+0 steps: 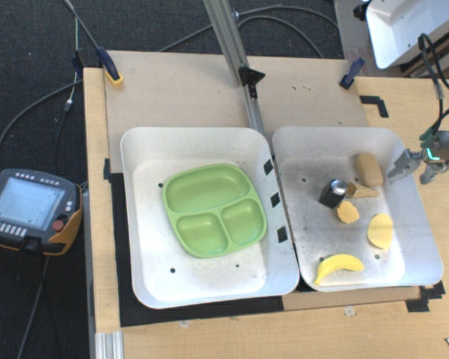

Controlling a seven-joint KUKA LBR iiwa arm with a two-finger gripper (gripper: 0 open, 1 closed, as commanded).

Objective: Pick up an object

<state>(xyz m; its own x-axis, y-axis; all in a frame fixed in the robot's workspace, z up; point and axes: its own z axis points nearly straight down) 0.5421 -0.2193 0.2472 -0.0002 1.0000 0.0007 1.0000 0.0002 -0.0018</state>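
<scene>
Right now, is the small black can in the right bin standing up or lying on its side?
Lying on its side: the black can rests lengthwise on the right bin floor, its silvery end facing sideways.

No legible text anywhere; teach pendant (31, 212) screen left of the bench is too blurred to read.

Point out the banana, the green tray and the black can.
banana (339, 266): camera view, middle of its curve.
green tray (206, 188): camera view, floor of its large compartment.
black can (332, 194): camera view, its side.
</scene>
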